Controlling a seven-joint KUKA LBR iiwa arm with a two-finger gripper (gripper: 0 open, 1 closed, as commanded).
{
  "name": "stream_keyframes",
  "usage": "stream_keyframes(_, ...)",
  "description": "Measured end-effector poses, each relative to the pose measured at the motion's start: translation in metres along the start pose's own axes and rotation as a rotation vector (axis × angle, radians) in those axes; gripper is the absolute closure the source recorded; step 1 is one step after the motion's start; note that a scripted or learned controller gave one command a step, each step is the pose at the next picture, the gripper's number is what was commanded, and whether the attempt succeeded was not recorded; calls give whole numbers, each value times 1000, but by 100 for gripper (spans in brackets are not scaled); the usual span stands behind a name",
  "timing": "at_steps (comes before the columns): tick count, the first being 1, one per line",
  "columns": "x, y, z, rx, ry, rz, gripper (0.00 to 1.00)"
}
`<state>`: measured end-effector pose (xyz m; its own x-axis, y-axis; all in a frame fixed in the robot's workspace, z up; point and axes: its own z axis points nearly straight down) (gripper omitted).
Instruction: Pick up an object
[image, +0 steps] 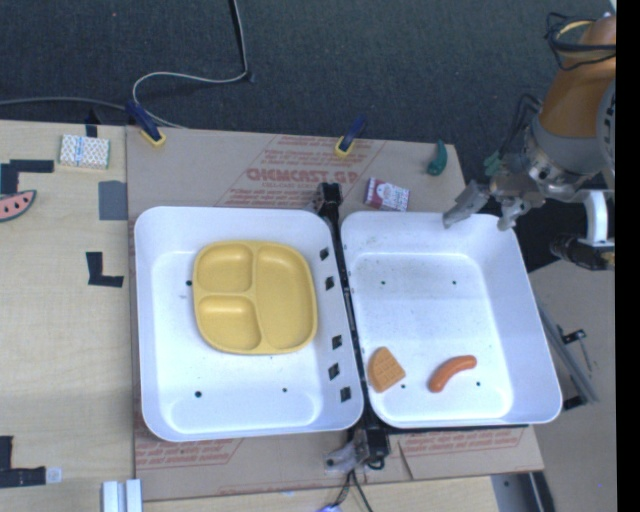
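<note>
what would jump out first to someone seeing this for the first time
Most likely the yellow divided plate, lying in the middle of the left bin. Next, two small food items near the front of the right bin: a tan cracker-like piece and an orange sausage to its right. The gripper hangs open over the right bin's far rim, holding nothing.

A robotics lab, by the look of it: two white bins (160, 300) clamped onto a cardboard-covered bench (290, 170), tape markers, loose cable (190, 75) over dark carpet.
</note>
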<state>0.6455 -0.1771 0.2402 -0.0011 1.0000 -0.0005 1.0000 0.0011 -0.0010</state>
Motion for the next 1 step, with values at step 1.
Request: stream_keyframes(1,12,-19,147,2,1,-1,0)
